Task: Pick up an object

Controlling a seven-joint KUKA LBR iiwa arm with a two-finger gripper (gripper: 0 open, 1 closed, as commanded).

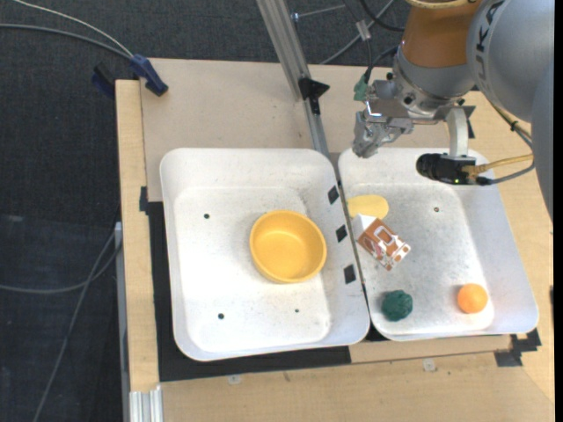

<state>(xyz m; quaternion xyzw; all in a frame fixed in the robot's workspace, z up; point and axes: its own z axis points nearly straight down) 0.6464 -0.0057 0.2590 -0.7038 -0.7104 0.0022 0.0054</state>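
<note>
**Inspector:** White plastic, two shallow bins side by side on the tabletop (229, 95). The left bin (189, 323) carries a yellow bowl (288, 246), upright, near its middle. The right bin (510, 280) carries four small things: a pale yellow piece (368, 207) near the dividing edge, a red-and-white patterned block (383, 243) just below it and almost touching it, a dark green ball (397, 305) towards the near edge, and an orange ball (472, 299) in the near right corner.

**Assistant:** And the jaws?

**Inspector:** The gripper (367, 141) hangs over the far left corner of the right bin, raised above the rim. Nothing sits between the fingers. Whether they stand apart or closed, I cannot tell from this angle.

**Assistant:** Which thing lies nearest?

**Inspector:** The pale yellow piece. It lies directly towards the near edge from the jaws, almost in line with them. Its long axis runs across the bin, left to right. In my judgement a short travel towards the near side, then a descent, would bring the jaws over it.

**Assistant:** Any risk?

**Inspector:** The piece looks flat and low, and the patterned block crowds it. A grasp could slip or nudge the neighbour.
</note>
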